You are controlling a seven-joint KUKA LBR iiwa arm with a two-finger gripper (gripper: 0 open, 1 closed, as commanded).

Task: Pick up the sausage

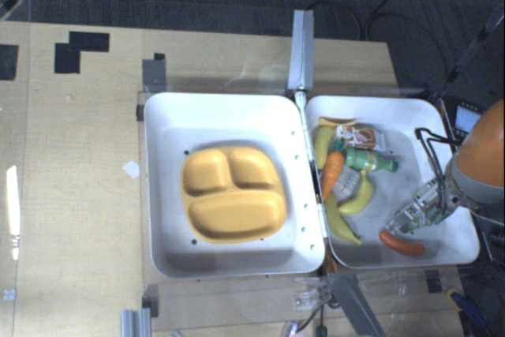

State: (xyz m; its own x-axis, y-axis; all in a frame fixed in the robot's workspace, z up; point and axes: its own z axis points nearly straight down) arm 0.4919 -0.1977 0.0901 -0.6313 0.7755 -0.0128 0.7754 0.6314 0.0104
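A reddish-orange sausage lies on the floor of the right bin, near its front wall. My gripper hangs just above and behind the sausage, reaching in from the right under the orange band. Its fingertips stand close over the sausage's left half, and the sausage still rests on the bin floor.
At the left side of the right bin lie a carrot, two bananas, a green bottle and a wrapped packet. The left bin holds a yellow divided tray.
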